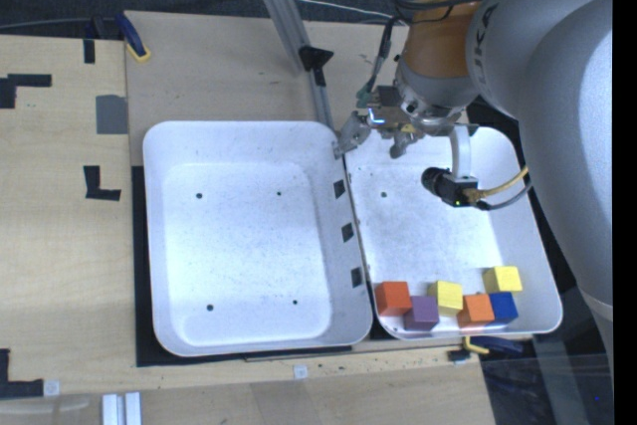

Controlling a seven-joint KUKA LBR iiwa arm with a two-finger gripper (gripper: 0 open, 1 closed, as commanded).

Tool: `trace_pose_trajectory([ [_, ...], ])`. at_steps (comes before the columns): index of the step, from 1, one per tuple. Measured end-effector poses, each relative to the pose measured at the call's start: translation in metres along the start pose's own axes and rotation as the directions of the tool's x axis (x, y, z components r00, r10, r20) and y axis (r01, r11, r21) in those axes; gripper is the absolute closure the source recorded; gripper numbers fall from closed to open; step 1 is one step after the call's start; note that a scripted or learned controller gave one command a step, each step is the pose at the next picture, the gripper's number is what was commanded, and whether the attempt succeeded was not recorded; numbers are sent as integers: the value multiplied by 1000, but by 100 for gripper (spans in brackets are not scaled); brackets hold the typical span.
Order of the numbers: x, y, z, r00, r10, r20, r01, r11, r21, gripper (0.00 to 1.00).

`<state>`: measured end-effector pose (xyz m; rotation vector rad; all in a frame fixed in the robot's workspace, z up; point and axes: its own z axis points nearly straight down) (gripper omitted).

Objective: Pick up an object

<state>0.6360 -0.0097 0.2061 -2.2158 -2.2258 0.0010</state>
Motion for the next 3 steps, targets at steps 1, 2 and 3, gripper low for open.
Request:
trace_pose_trajectory([
  [1, 55, 0, 15, 1000, -2, -1, 2, 1000, 3, 0],
  [2, 52, 0, 5, 1000, 0, 0, 0, 1000, 3, 100],
  [3, 104, 22, 15, 1000, -2, -1, 2, 1000, 0, 100],
])
